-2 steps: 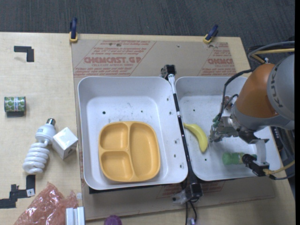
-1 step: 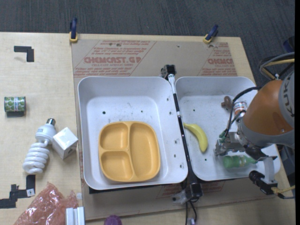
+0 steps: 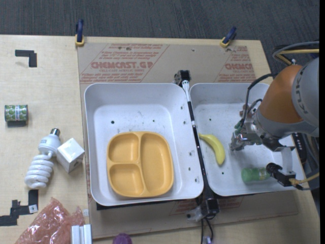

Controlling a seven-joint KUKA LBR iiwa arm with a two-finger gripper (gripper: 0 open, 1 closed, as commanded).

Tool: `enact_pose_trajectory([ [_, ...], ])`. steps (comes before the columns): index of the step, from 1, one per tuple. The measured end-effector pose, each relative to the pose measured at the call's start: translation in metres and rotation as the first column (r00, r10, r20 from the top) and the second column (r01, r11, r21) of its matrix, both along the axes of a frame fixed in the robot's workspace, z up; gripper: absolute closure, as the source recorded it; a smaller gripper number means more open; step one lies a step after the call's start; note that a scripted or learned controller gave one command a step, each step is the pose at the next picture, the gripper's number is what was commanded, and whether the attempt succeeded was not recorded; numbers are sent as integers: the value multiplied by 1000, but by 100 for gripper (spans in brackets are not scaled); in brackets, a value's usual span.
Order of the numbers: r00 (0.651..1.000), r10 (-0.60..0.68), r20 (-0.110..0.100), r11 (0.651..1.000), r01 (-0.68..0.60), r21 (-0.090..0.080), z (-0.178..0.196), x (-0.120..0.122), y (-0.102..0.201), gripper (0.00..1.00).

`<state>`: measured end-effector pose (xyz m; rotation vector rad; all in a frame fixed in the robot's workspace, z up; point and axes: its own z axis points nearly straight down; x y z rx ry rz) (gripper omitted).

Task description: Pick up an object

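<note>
A yellow banana [image 3: 214, 146] lies in the right bin [image 3: 218, 100] near its left wall. A small green bottle [image 3: 255, 175] lies on its side by the bin's front wall. My gripper [image 3: 239, 142] hangs over the right bin, just right of the banana and above the bottle, with nothing seen between its fingers. A yellow divided plate [image 3: 140, 163] rests in the left bin [image 3: 127, 100].
Outside the bins on the left bench lie a spiral light bulb [image 3: 42, 160], a white cube [image 3: 70, 154], a green can [image 3: 16, 113] and a pink mesh bag [image 3: 48, 223]. The arm's body covers the right bin's right side.
</note>
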<state>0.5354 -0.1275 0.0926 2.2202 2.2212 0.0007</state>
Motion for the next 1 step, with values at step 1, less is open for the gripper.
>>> enact_pose_trajectory([
  [1,1000,-2,-2,1000,2,1,0,-58,12,0],
])
